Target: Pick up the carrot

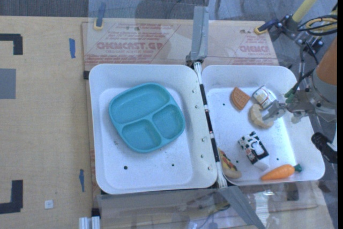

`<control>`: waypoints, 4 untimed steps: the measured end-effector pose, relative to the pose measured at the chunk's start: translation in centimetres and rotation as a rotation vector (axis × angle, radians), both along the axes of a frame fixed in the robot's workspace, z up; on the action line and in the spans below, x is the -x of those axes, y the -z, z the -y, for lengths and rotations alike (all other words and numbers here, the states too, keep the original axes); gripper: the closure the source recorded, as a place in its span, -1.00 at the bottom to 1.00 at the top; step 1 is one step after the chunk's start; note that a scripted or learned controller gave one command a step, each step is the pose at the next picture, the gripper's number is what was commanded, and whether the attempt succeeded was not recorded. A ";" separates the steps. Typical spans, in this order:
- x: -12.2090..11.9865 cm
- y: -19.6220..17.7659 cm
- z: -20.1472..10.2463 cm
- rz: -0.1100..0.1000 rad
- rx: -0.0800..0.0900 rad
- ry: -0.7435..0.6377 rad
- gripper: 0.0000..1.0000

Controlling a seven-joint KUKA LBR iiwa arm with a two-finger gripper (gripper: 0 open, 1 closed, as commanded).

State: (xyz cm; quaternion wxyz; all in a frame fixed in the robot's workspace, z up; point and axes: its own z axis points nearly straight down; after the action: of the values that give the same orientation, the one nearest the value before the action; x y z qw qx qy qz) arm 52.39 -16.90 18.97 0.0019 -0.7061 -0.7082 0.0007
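Gripper [274,110] over the right bin [217,79], carrot [278,172] untouched at the near edge.

The carrot lies on its side in the right bin's near right corner, green end pointing right, well apart from the gripper. The gripper reaches in from the right and sits at a pale round item [261,117] beside a small can [262,96]; whether it is open or closed cannot be told. A waffle [240,98] lies far left, a black-and-white carton [252,148] mid-bin. A teal plate [146,117] sits in the left bin [104,166].
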 end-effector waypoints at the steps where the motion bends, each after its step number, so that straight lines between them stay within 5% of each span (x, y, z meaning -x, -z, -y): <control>1: -0.8 7.8 -0.8 0.004 0.001 -0.205 -1.00; 2: 4.1 10.2 1.3 0.013 0.003 -0.260 -1.00; 3: 4.0 9.3 1.9 0.019 0.012 -0.252 1.00; 4: 2.9 0.7 -5.4 0.002 0.001 -0.130 1.00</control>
State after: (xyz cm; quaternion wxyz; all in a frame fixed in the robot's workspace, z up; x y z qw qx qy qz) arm 49.51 -11.46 18.31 0.0006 -0.6586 -0.7525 0.0005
